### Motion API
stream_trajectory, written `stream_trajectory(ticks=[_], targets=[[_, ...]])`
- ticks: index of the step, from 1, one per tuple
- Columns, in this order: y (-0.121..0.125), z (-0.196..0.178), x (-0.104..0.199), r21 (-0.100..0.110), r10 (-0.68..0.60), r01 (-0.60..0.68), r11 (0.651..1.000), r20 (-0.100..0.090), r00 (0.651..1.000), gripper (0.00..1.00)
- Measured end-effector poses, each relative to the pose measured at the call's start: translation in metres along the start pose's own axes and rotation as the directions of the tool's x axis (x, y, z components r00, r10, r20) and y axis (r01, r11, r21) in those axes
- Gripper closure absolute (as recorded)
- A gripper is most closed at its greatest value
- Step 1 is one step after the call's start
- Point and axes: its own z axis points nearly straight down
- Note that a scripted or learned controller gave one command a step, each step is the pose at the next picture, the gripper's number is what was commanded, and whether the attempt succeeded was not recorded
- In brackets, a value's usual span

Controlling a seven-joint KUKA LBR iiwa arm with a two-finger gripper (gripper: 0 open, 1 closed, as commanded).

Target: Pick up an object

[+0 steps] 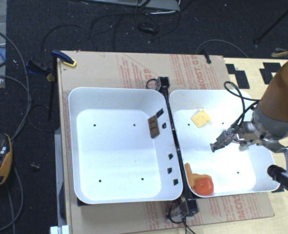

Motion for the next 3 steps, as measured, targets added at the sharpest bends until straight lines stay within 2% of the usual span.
stream_trajectory(ticks=[1, 2, 3], targets=[[0.054, -0.036, -0.002, -0.004, -0.002, 0.002, 1.0, 0.001, 1.0, 0.0], [0.052, -0.046, 0.012, -0.001, -0.001, 0.001, 1.0, 0.0, 1.0, 0.0], [0.145, -0.096, -0.011, -0.006, -0.001, 0.001, 1.0, 0.002, 1.0, 0.0]])
